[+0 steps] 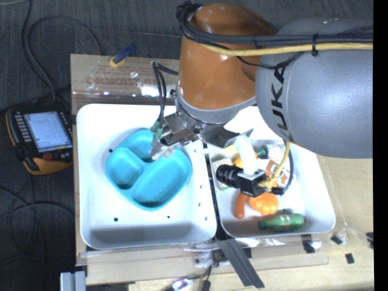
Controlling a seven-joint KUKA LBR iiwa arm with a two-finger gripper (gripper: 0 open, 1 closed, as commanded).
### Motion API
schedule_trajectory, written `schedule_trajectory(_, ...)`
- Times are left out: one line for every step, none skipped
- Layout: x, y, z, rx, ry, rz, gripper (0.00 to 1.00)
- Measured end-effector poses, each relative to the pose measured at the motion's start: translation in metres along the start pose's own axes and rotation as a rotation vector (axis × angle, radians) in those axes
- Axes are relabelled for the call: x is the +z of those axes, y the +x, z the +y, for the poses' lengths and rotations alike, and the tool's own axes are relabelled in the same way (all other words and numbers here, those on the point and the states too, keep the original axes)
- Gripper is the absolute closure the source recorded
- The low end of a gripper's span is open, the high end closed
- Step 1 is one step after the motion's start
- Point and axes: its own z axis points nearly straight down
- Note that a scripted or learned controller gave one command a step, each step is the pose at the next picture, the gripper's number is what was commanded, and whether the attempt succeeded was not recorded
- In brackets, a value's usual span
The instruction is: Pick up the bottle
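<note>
Bottle (pixel 280 222) pickup looks not yet begun: the green bottle lies on its side along the near wall of the right bin (pixel 316 190), with nothing touching it. The gripper (pixel 159 145) hangs well apart from it, low over the blue dish (pixel 159 185) in the left bin (pixel 97 214), and its tip is too small and shadowed for me to tell whether it is spread or closed; nothing shows held in it. What is left, then, is all of it: crossing to the right bin, coming down over the bottle, closing and lifting. By count there are two white bins, one blue dish, one green bottle, one round orange fruit (pixel 265 204) just beside the bottle, one orange-red piece (pixel 240 208) that may be a carrot, and one white object (pixel 245 145) partly hidden under the arm.
</note>
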Motion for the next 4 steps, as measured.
schedule_trajectory(-0.016, -0.013, -0.024, 0.166, -0.001, 0.0, 1.0)
schedule_trajectory(-0.016, -0.013, -0.024, 0.166, -0.001, 0.001, 0.0)
schedule_trajectory(0.117, 0.009, -0.016, 0.368, 0.004, 0.001, 0.0)
schedule_trajectory(0.109, 0.022, 0.076, 0.401, 0.003, 0.001, 0.0)
